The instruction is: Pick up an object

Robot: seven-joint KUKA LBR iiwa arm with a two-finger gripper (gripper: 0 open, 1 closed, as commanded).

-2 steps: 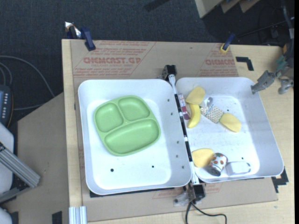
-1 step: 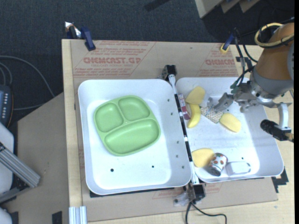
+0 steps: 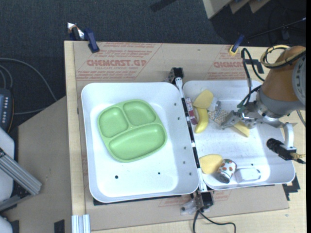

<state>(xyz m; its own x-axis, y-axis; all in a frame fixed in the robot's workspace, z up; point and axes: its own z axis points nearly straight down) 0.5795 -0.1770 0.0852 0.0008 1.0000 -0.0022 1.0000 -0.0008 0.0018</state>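
From above, the grey arm with the orange band [image 3: 284, 79] comes in from the right and bends down into the right white bin [image 3: 272, 176]. Its tool [image 3: 241, 116] sits low in the upper middle of that bin. I cannot tell how far open the tool is, or if it has hold of anything.

Right under the tool's tip lies a small yellow wedge [image 3: 241, 128] (it looks like it touches the tool, but that is hard to see). Just left of the tool is a speckled grey piece [image 3: 219, 116]. A bit further left lies a yellow banana [image 3: 202, 122], and above it a yellow chip shape [image 3: 203, 99].

Well below the tool, near the bin's front edge, sit a yellow round thing [image 3: 211, 163], a small cup with red spots [image 3: 226, 170] and a flat white piece [image 3: 249, 174].

Far left of the tool is the left white bin [image 3: 97, 178]. A green tray with three parts [image 3: 131, 129] lies in it. Both bins rest on the brown surface [image 3: 146, 57].
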